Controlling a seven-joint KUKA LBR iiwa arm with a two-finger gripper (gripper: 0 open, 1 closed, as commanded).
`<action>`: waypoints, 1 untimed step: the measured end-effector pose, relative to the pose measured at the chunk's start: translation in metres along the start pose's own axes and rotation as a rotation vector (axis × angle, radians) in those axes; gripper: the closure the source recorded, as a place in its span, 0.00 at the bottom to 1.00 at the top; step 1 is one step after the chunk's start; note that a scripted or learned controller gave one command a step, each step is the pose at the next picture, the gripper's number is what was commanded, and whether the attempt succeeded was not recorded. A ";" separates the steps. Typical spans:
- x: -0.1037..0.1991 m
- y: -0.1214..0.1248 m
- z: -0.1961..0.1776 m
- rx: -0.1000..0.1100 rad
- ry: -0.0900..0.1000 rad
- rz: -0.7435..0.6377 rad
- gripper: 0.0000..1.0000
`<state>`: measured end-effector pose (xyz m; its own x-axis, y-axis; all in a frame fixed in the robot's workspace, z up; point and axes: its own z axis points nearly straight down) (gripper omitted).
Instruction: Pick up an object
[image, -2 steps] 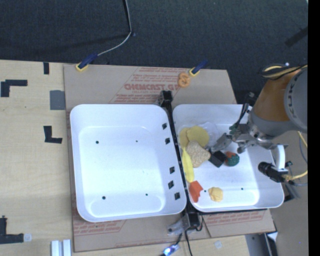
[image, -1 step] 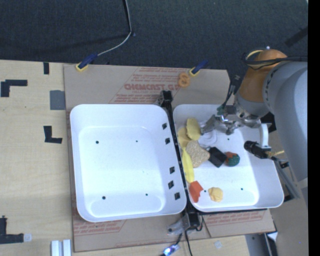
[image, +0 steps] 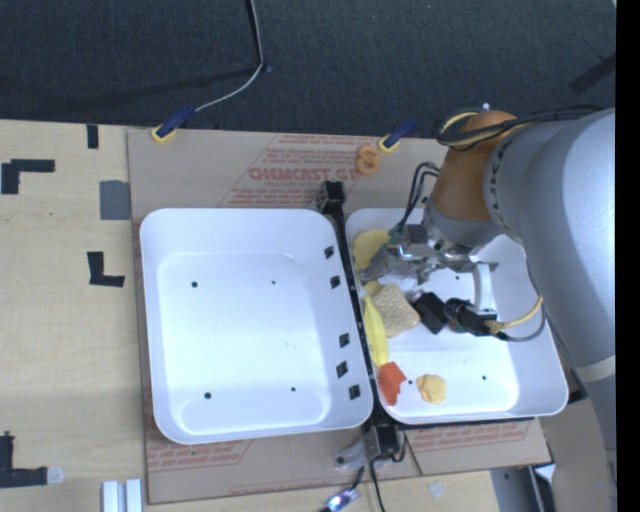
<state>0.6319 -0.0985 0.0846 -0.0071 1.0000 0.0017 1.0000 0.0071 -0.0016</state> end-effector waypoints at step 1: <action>-0.007 0.038 -0.031 -0.006 -0.002 0.005 0.00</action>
<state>0.6699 -0.1053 0.1160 -0.0025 1.0000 -0.0007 1.0000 0.0026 0.0043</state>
